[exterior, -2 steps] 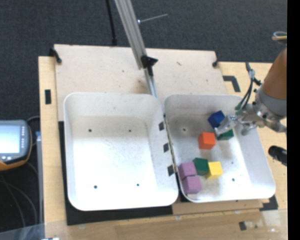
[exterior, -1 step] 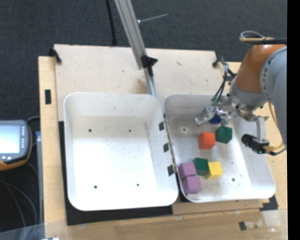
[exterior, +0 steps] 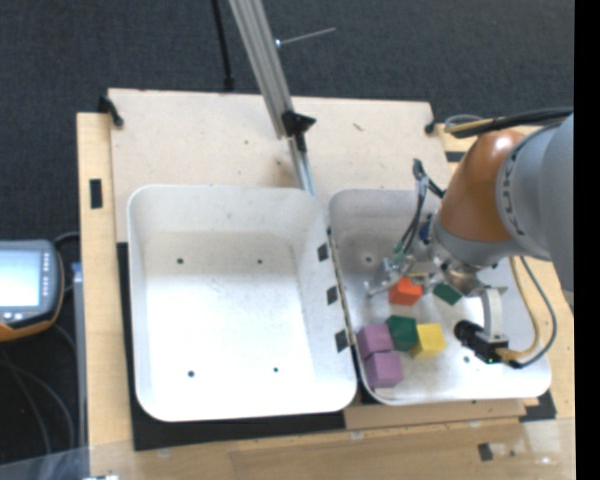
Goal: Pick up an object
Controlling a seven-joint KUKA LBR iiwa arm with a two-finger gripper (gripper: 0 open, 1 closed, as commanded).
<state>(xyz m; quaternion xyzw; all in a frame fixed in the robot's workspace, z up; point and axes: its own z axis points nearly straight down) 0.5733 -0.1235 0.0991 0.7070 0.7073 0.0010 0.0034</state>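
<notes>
Underneath, pale wooden bench (exterior: 210, 138) on dark grey carpet (exterior: 100, 28).

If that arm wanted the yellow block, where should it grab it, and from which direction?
Probably from straight above, closing the hand on the yellow block across its near and far faces. Its left side touches the green block, so a finger would hardly fit there, while its top and the bin floor in front look free.

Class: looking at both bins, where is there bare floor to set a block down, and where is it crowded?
Free: the left bin, floor bare wall to wall. Crowded: the right bin, where the orange block, green block, yellow block and purple blocks cluster below the arm.
</notes>
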